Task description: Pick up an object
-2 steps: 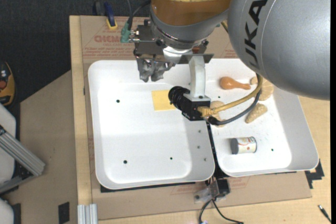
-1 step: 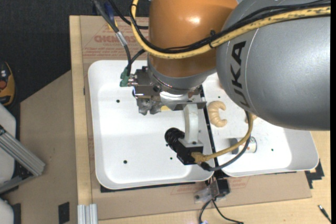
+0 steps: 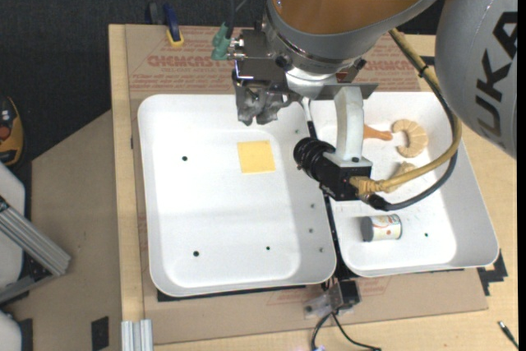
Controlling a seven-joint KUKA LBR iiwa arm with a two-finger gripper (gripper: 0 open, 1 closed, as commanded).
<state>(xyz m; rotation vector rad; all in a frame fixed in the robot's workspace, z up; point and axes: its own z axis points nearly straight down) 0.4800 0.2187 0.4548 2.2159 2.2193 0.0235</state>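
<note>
A flat yellow square [image 3: 256, 156] lies in the left bin [image 3: 173, 201], toward its back right. My gripper [image 3: 260, 106] hangs just behind that square, over the bin's far edge, and the arm's wide orange band covers much of it. In the right bin [image 3: 460, 210] a tan fan-shaped piece [image 3: 409, 136] with an orange handle [image 3: 377, 132] lies at the back. A small white cylinder with a dark end [image 3: 382, 228] lies near the front.
A black cable fitting [image 3: 325, 167] and a white bracket [image 3: 350, 124] hang over the divider between the bins. The bins stand on a cardboard sheet [image 3: 131, 94]. A blue and yellow clamp [image 3: 172, 25] sits at its far left corner.
</note>
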